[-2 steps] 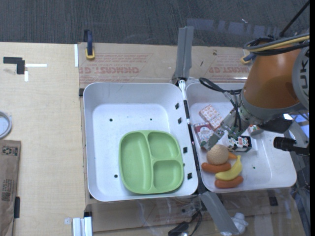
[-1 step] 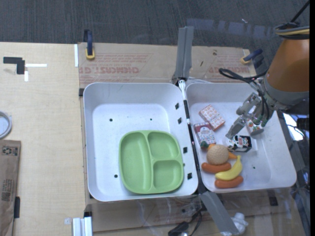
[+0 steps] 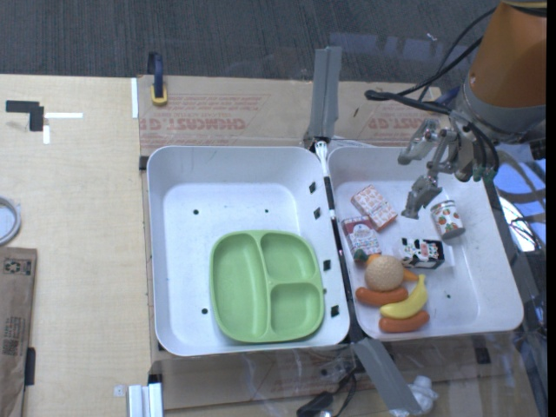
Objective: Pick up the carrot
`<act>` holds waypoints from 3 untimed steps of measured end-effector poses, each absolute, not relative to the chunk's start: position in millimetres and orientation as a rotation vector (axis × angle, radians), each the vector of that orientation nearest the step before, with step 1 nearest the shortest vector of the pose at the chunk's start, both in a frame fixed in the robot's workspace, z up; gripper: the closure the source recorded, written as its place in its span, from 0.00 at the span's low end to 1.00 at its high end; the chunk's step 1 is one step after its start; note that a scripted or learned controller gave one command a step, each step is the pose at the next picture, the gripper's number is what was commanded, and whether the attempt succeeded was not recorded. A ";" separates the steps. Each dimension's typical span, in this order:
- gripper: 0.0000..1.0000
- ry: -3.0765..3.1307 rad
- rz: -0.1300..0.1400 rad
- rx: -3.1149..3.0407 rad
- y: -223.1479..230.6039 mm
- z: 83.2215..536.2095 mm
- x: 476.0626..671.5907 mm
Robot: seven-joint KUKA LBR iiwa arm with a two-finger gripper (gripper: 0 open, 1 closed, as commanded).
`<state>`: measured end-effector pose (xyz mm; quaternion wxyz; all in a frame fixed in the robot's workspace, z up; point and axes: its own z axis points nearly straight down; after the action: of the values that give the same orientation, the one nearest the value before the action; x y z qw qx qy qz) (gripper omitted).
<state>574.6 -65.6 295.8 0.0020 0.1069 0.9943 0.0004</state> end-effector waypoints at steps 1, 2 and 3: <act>0.00 3.094 0.001 0.548 -40.7 237.9 565.9; 0.00 3.126 0.001 0.309 -78.9 191.6 547.6; 0.00 3.141 0.002 -0.051 -65.5 191.7 516.6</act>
<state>516.6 -65.5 191.7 0.0003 -0.0163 0.9999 0.0005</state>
